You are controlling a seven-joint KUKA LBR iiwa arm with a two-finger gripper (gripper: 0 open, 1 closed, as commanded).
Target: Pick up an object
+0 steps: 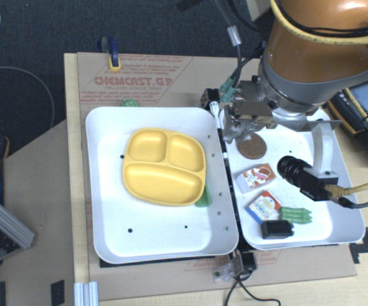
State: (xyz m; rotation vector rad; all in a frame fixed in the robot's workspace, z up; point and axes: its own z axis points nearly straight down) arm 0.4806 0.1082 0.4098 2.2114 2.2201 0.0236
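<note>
My gripper hangs over the far left corner of the right bin, beside the wall between the two bins. A brown round disc lies just to its right, partly under the wrist. Nearer the front lie a small white and red packet, a blue and white packet, a green ribbed piece and a black block. The arm's large body covers the bin's far part. I see nothing held in the gripper.
The left bin holds a yellow divided plate with a green thing peeking out at its right edge. Another green bit sits behind that bin's far rim. A blue and yellow clamp grips the board at the back.
</note>
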